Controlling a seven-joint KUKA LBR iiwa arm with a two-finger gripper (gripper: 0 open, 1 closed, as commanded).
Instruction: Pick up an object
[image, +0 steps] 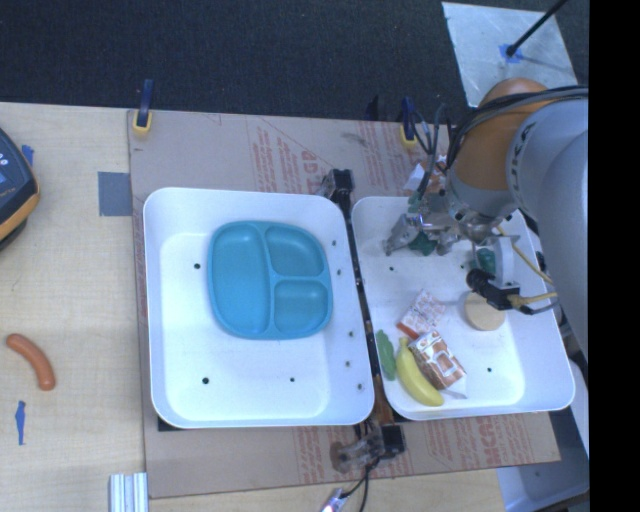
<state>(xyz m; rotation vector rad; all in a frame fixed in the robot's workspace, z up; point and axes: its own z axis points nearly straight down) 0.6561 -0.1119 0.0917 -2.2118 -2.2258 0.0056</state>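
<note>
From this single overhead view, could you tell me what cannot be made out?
- Gripper, camera view: too small and blurred among wrist cables to read its state or any contents.
- Right bin: its far right wall hidden under the arm.
- Packet lying on the banana: print too small.

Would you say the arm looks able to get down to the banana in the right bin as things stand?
Probably yes. The banana lies near the front of the right bin, open from above, though a snack packet leans against it. The claw sits toward the back of the same bin.
</note>
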